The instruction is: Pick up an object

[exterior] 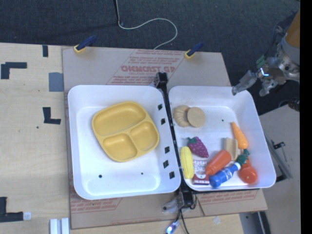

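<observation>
We see a pale wooden surface [29, 145], brown cardboard sheet [141, 67] on it, two white bins [78, 130] atop the cardboard.

Both bins [80, 145] are white. The tray [125, 130] in the left bin is plain yellow. In the right bin, the cookies [189, 116] are tan, the grapes [198, 146] purple, the corn [186, 162] yellow, the carrot [239, 135] orange, the bottle [225, 174] blue with a white band, and the tomato [248, 174], perhaps, red. The arm [295, 30] shows grey and orange.
</observation>
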Tool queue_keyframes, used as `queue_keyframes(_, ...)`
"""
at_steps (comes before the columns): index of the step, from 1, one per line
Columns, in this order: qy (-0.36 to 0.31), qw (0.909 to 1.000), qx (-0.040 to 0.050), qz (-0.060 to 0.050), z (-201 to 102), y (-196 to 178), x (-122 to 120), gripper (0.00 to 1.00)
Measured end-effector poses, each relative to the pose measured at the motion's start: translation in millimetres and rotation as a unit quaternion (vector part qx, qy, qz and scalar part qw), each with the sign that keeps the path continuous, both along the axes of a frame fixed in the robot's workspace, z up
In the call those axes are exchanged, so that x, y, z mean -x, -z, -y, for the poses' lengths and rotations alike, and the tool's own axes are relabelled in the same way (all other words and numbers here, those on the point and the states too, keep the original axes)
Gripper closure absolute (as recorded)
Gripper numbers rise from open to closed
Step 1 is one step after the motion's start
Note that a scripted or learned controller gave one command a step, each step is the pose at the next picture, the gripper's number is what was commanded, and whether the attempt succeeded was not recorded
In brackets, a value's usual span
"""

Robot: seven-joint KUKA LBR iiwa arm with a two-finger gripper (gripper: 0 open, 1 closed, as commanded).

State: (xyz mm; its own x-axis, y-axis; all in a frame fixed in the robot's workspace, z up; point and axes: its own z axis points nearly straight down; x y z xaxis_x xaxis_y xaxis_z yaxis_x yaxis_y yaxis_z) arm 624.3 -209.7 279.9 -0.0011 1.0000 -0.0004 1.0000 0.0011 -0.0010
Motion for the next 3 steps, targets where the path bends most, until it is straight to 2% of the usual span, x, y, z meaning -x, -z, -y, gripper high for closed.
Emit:
queue_keyframes(1, -0.003, 0.9999, -0.0043, -0.009, -94.3, 164.9, 42.3, 0.00)
queue_keyframes(2, 0.001, 1.0000, -0.0003, -0.001, -100.7, 197.3, 95.5, 0.00)
queue_keyframes(3, 0.000, 1.0000, -0.0004, 0.001, -100.9, 183.9, 91.7, 1.00)
